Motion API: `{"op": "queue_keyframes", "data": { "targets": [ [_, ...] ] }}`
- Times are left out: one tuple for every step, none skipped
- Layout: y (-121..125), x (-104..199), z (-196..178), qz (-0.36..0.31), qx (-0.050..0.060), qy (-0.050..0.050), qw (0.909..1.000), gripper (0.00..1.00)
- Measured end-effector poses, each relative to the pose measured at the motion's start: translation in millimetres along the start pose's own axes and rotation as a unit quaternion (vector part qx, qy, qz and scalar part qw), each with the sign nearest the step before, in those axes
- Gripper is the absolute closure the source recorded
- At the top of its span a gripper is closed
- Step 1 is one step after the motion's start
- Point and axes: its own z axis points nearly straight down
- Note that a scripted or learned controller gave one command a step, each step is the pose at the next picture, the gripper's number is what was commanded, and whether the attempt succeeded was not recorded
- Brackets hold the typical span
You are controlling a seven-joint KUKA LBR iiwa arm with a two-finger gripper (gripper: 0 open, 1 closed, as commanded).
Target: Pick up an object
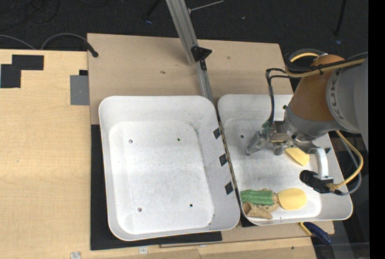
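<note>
Two shallow white bins are sitting side by side on the bench, and all the action is in the right bin (pixel 240 110), where the grey arm (pixel 337 101) with its orange band is reaching in from the right. The gripper (pixel 251 147) is hanging low over the middle of that bin, its two metal fingers (pixel 255 142) spreading apart and pointing left toward the divider, with nothing between them. Just right of the gripper, partly tucked under the wrist, a pale yellow wedge-shaped piece (pixel 298 156) is lying on the bin floor. Down at the near edge, three things are crowding together: a green toy (pixel 257 196), a tan piece (pixel 261 211) touching it on the near side, and a round yellow object (pixel 292 199) just to their right. All of them are lying well apart from the fingers. The left bin (pixel 120 108) is sitting beside it, rim to rim. A grey aluminium rail (pixel 180 17) is slanting down from the far side toward the gap between the bins
</note>
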Motion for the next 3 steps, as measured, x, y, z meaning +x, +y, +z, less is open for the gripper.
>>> {"op": "queue_keyframes", "data": {
  "targets": [
    [0,-1,-10,0.003,0.000,0.001,1.0000,1.00],
    [-9,0,-59,0.003,-0.001,0.000,1.0000,1.00],
    [-7,-5,-122,-0.001,-0.003,0.000,1.0000,1.00]
  ]
}}
